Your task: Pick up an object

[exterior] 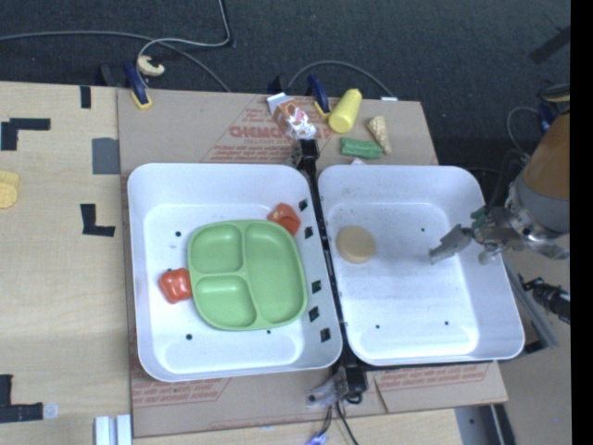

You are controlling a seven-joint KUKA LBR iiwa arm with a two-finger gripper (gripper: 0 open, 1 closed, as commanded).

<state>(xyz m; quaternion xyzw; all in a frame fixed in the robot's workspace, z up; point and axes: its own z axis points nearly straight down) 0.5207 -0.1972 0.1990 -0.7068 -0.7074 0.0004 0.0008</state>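
Right bin (pixel 463 341) is our landmark: the green divided plate (pixel 247 273) lies in the neighbouring left bin (pixel 157 341). The end effector (pixel 456 244) hangs over its right side, fingers spread, nothing between them. A tan round disc (pixel 356 244) rests at its left.

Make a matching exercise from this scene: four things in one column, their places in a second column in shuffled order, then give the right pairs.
Things:
1. green divided plate
2. tan round object
3. yellow bottle-shaped toy
4. gripper

Places:
A. on the cardboard behind the bins
B. over the right bin, near its right side
C. lying in the left bin
D. in the right bin, near its left wall

Pairs: 1-C, 2-D, 3-A, 4-B
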